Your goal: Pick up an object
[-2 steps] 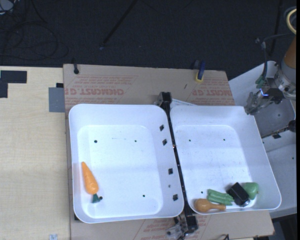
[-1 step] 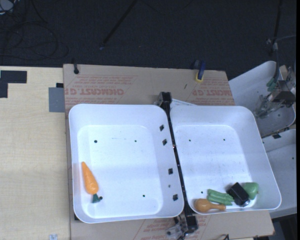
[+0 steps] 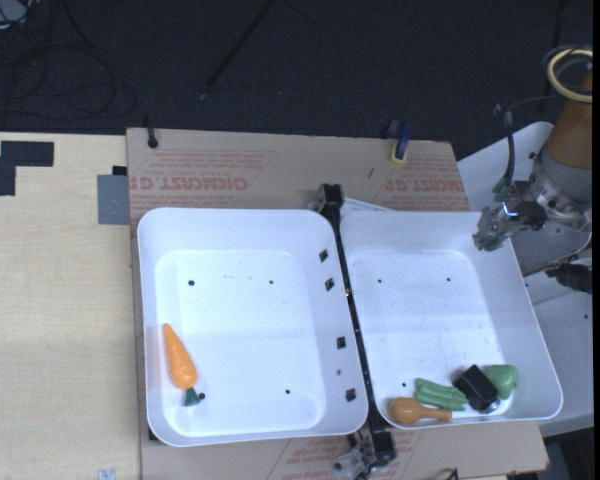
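- Gripper point(image 3: 492, 230) hovers over the right bin's point(image 3: 435, 268) far corner; whether it is open, I cannot tell.
- Toys cluster in the near corner point(image 3: 460, 395), well apart.

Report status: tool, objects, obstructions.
Tool over right bin's far-right rim, nothing held. Carrot in left bin. Four items clustered in right bin's near corner.

even overhead light, slightly soft focus
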Tool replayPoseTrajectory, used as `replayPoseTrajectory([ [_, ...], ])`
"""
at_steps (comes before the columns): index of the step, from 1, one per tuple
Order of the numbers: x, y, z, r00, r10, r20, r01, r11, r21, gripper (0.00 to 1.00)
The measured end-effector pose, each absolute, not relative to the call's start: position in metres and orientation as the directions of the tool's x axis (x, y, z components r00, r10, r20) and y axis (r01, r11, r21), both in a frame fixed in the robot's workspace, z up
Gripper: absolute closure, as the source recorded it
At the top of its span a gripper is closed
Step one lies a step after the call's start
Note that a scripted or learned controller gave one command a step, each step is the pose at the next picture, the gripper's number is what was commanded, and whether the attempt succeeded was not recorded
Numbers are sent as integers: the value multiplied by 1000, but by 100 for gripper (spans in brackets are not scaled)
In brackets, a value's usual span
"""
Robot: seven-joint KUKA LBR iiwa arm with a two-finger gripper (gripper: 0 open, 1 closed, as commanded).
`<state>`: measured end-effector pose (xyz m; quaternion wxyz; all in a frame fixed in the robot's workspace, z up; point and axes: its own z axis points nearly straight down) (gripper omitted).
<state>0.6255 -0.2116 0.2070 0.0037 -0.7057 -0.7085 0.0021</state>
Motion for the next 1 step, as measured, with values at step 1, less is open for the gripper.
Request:
replayPoseTrajectory([
  [1, 645, -212, 187, -5, 1000, -1, 1000, 5, -1, 100],
])
